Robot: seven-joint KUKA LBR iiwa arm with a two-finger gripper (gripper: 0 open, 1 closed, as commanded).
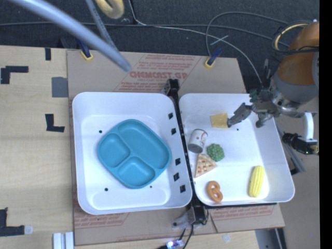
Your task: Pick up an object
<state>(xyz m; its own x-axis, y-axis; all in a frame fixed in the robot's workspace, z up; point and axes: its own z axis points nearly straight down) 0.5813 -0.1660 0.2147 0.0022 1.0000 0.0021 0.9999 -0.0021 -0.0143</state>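
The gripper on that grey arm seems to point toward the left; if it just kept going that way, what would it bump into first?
Most likely the yellow cheese wedge, just ahead of the gripper in the right bin. Height is unclear from above, so it might pass over it.

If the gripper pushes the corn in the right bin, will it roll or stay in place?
The corn looks like a rounded cob lying on its side, so it would probably roll sideways when pushed. It seems a small plastic toy, so likely light and stiff. Its smooth, curved surface may slip between the fingers of the gripper unless grasped across the middle.
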